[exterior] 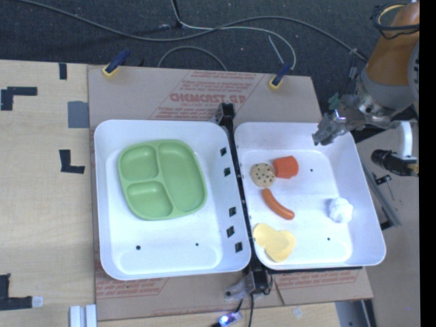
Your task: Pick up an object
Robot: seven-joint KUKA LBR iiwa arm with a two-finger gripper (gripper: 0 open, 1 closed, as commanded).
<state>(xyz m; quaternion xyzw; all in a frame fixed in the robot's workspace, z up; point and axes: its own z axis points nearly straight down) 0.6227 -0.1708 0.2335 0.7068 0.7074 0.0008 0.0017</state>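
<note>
I see the gripper [325,133] over the right bin's [361,251] far rim; I cannot tell how the jaws stand. The nearest piece, an orange block [286,167] beside a cookie [262,175], looks light, stiff, maybe slick; I'd pinch its flat sides.

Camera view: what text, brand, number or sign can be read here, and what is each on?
"CHEMCAST GP": red print on the brown board under the bins, readable above the left bin.
Further red print lines on that board, above and along its lower edge: too small and blurred to read.
Black marks on the bench: shapes, not letters.
</note>
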